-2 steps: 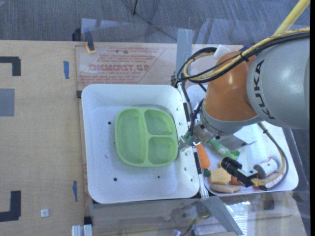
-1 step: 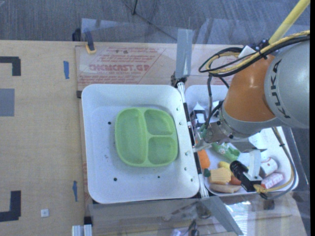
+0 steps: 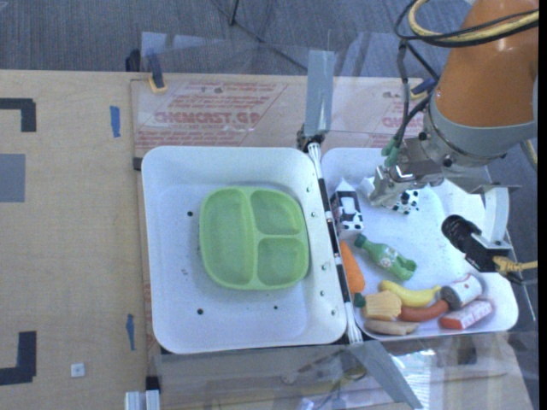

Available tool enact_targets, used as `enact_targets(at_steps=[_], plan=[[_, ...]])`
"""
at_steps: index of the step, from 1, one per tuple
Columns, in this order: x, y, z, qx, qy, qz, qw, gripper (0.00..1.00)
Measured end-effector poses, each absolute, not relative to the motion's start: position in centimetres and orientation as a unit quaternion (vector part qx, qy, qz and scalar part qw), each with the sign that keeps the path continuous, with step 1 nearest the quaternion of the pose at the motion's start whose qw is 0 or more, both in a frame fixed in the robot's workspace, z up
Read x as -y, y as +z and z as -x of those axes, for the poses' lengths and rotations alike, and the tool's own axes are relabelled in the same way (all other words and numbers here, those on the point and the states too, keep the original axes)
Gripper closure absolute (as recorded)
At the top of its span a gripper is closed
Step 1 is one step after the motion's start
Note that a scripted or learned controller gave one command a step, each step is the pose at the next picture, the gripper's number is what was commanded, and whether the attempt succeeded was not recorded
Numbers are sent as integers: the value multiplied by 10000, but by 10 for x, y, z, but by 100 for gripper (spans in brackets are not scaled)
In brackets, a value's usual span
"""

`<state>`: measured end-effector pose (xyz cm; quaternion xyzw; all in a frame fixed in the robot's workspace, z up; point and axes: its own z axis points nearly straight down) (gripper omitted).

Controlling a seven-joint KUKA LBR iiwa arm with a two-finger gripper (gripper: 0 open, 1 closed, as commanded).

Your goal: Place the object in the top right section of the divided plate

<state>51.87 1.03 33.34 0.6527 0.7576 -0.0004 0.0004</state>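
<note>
Gripper (image 3: 386, 186): low over right bin's (image 3: 504, 310) far side, finger state unclear
Divided plate (image 3: 254, 237): green, in left bin (image 3: 167, 254)
Toys: carrot (image 3: 351, 267), green bottle (image 3: 386, 257), banana (image 3: 410, 294) in right bin

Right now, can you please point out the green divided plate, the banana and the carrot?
green divided plate (image 3: 224, 229): camera view, floor of its large left section.
banana (image 3: 415, 295): camera view, middle of its body.
carrot (image 3: 351, 268): camera view, middle of its length.

My divided plate (image 3: 254, 237) lies in the middle of the left bin (image 3: 171, 314). The right bin (image 3: 504, 314) holds the toys: bottle (image 3: 386, 256) centrally, carrot (image 3: 351, 267) to its left, banana (image 3: 412, 294) and sausage (image 3: 419, 312) nearer the front.
</note>
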Motion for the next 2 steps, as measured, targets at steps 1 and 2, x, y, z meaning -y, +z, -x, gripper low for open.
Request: enact_targets(at_steps=[1,2], plan=[[-43,204,-630,-7858,0,-6184,6,100],[22,316,-638,-7944,6,-6074,18,100]])
